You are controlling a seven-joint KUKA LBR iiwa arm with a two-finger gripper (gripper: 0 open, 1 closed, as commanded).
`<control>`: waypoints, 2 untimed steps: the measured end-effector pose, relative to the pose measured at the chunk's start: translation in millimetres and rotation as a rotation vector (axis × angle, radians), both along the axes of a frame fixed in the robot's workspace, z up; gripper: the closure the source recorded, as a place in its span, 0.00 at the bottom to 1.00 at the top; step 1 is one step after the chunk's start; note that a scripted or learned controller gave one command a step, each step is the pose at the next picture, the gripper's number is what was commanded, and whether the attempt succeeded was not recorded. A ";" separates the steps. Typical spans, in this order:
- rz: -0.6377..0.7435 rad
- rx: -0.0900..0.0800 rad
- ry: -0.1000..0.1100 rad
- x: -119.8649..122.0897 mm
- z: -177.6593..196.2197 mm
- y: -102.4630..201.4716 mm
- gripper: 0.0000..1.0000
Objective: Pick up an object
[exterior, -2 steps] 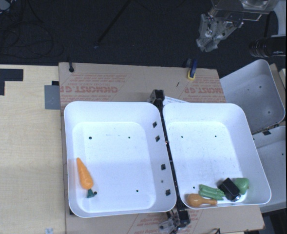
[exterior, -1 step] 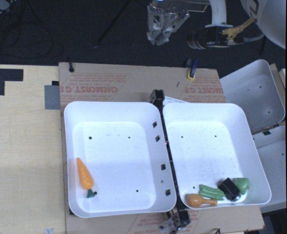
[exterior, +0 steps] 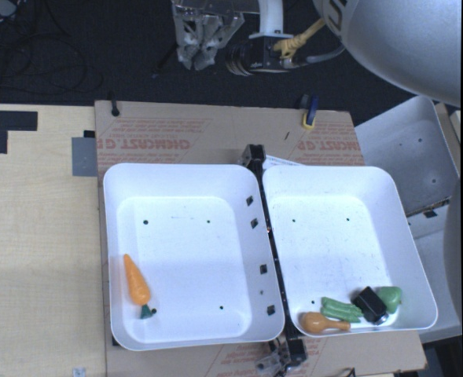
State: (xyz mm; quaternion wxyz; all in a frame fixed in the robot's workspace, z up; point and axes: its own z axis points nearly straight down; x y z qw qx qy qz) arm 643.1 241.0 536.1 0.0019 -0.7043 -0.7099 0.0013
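Observation:
My gripper (exterior: 205, 44) hangs high above the bench, beyond the far edge of the left bin (exterior: 176, 181), with nothing seen in it. An orange toy carrot (exterior: 136, 280) with a green top lies in the left bin's near left corner. In the right bin (exterior: 333, 181), at the near right corner, a small cluster lies together: a tan pear-shaped toy (exterior: 322, 323), a green pea pod (exterior: 341, 310), a black block (exterior: 370, 305) and a green leafy piece (exterior: 391, 295). All of them are far below the gripper.
A black divider with clips (exterior: 264, 258) runs between the two bins. Both bins rest on a cardboard sheet (exterior: 176, 136). The grey arm body (exterior: 396, 30) fills the upper right. Cables lie on the dark floor (exterior: 50, 38) behind.

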 end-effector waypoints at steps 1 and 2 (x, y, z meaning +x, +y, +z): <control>-0.012 -0.009 0.016 -0.6 -157.3 -51.1 1.00; -0.010 -0.002 -0.004 0.9 -107.8 -89.0 1.00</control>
